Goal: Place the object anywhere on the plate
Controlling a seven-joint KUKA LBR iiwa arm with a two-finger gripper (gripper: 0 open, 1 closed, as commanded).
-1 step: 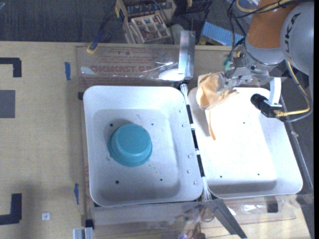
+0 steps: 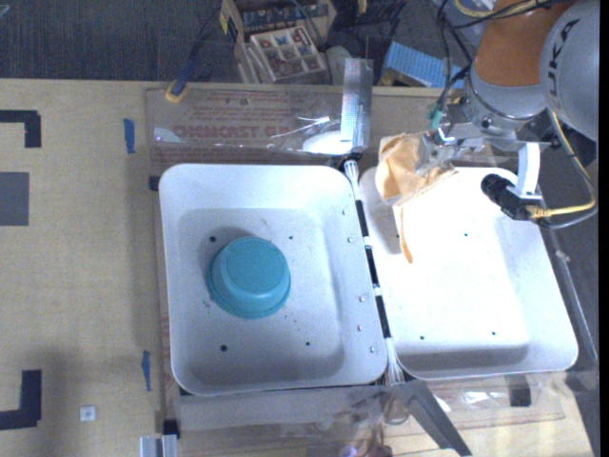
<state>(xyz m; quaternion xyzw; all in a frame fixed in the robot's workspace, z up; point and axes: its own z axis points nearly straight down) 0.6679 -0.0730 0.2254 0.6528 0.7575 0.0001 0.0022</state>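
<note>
A round blue plate point(image 2: 249, 276) lies in the middle of the left bin point(image 2: 181, 198). A crumpled tan soft object point(image 2: 402, 172) with a thin orange strap trailing down from it hangs over the far left corner of the right bin point(image 2: 495, 293). My gripper point(image 2: 440, 152) is at the object's upper right edge, and its fingers are shut on the tan material. The object sits to the right of the plate, across the wall between the bins. The grey arm with its orange band comes in from the upper right.
A black cable connector point(image 2: 504, 196) juts from the wrist over the right bin's far edge. A clear plastic sheet point(image 2: 257, 127) and an upright metal bracket point(image 2: 357, 103) stand behind the left bin. Boxes and clutter lie beyond the bench.
</note>
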